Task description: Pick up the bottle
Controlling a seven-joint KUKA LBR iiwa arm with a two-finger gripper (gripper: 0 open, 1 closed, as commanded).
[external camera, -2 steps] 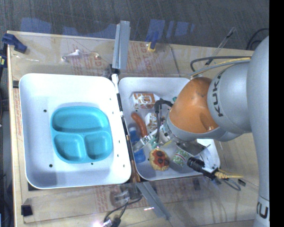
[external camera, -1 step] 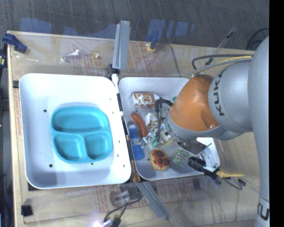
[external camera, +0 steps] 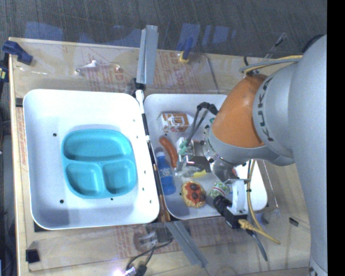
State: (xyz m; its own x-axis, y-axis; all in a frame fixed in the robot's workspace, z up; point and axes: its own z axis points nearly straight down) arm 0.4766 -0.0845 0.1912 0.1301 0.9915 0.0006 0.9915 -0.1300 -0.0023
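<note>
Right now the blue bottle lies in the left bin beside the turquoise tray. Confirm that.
Wrong bin. The camera view shows the blue bottle lying in the right bin, against its left wall, next to the hot dog. The turquoise tray sits in the left bin.

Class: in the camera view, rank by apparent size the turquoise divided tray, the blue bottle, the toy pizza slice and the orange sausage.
1. Turquoise divided plastic tray
2. Slim blue bottle
3. Round toy pizza slice and orange toy sausage: too alike to rank.
</note>
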